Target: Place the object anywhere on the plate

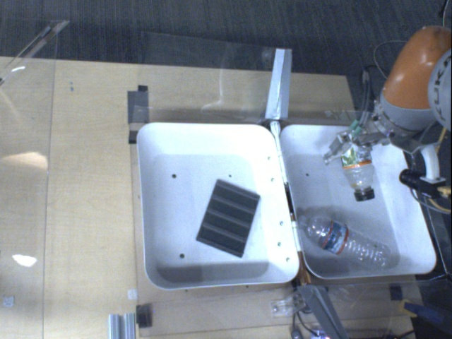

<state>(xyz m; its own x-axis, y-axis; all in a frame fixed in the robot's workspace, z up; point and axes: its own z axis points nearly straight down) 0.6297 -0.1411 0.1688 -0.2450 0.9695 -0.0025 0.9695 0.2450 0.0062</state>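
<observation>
The plate point(228, 218) is a dark ribbed rectangle lying tilted on the floor of the left bin point(162, 189). My gripper point(353, 149) hangs over the back of the right bin point(311, 182), under the orange band of the arm. Between its fingers is a small clear bottle point(358, 176) with a green and orange label. The bottle's black cap points down and toward the front. The bottle's upper end is hidden by the gripper. The plate lies well to the left and front of the gripper, across the wall between the bins.
A larger crumpled clear plastic bottle point(344, 239) with a red and blue label lies on its side at the front of the right bin. A metal upright point(278, 83) stands behind the joint of the bins. Cables point(424, 182) hang at the right.
</observation>
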